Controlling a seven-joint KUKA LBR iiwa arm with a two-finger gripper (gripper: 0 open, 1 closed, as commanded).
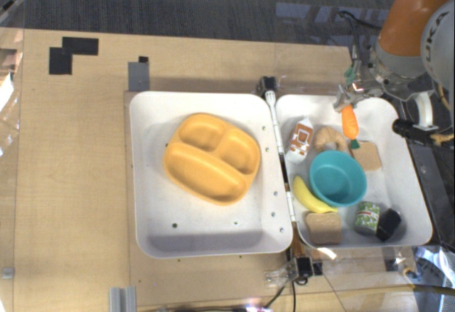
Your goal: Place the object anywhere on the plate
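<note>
Nearest my camera, a tan bread-like block (323,227) is sitting at the near edge of the right bin (409,161), just below the teal bowl (338,178), which I am taking as my landmark. Touching the bowl's near-left rim, a banana (310,196) is lying curved. Near-right of the bowl I am seeing a small green can (367,217) and, just beside it, a black object (388,224). Left of the bowl a small white carton with brown print (301,139) is leaning, and a beige lump (328,138) is resting just behind the bowl. A tan square (367,156) is lying to the bowl's right. Behind the bowl the gripper (349,110) is hanging over the bin's far side with an orange carrot (349,123) clamped between its fingers, tip pointing down. Well left of the bowl, the yellow divided plate (212,157) is lying in the left bin (149,183).
</note>
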